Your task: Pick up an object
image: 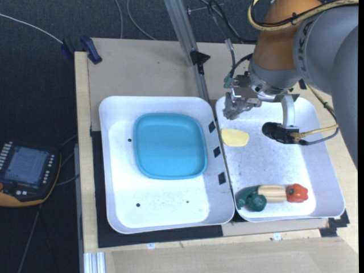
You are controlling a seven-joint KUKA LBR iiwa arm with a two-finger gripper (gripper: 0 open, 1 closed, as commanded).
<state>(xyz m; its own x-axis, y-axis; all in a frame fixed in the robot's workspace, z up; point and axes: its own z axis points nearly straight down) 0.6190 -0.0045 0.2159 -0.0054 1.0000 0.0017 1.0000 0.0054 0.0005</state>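
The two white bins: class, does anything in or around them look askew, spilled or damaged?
Nothing looks spilled or damaged. The left white bin sits slightly rotated on the wooden bench. In the right white bin, the yellow flat piece, green lump, tan cylinder and red round toy simply lie loose.

Robotics lab, test cell setup. Industrial arm (318, 33), grey with an orange band, reaches in from the right over a plywood counter (142, 67). Two shallow white bins (114, 169) sit side by side on it, on a black mat. Teach pendant (25, 172) with a lit screen lies on the dark carpet at left. Loose cables (68, 16) run across the floor at the far side. Aluminium pole (182, 27) rises from the counter's far side, with a black clamp on it. Blue clamp (91, 50) sits at the counter's far left corner. Not a home or kitchen.
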